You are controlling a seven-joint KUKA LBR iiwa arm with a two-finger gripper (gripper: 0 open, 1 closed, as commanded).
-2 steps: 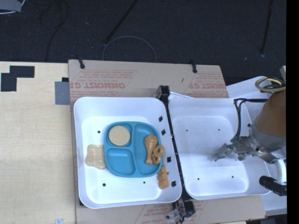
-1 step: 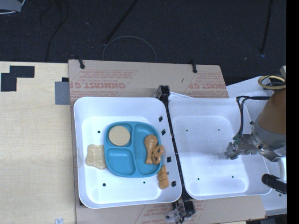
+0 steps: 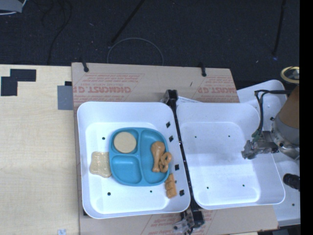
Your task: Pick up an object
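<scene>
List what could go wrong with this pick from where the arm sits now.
1. The gripper hangs over the right bin, while every object lies in the left bin; closing here would likely grab nothing.
2. The drumstick and pretzel touch on the blue plate, so a grasp may catch both or slip.

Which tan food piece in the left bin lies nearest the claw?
The small tan piece off the blue tray's lower right corner; the others lie farther left of the claw.
</scene>
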